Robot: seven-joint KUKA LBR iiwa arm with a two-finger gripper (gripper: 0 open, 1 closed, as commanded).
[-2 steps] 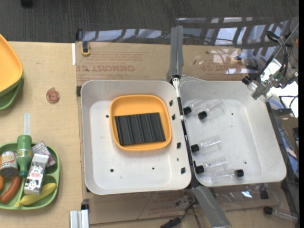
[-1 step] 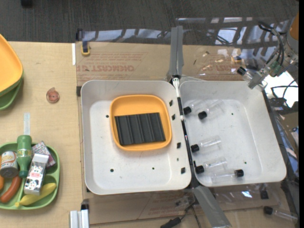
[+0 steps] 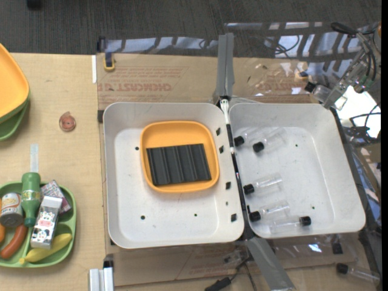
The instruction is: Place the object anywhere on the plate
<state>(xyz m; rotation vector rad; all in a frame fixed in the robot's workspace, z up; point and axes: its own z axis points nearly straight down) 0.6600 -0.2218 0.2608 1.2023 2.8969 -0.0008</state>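
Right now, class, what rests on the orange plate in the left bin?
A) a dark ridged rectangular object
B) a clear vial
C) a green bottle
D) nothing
A: a dark ridged rectangular object lies flat on the orange plate in the left bin.

- Orange plate (image 3: 179, 136) bearing a dark grey ribbed object (image 3: 179, 164)
- White bins (image 3: 124, 180)
- Clear vials with black caps (image 3: 259, 146), at 3 o'clock
- Green tray (image 3: 63, 250), at 8 o'clock
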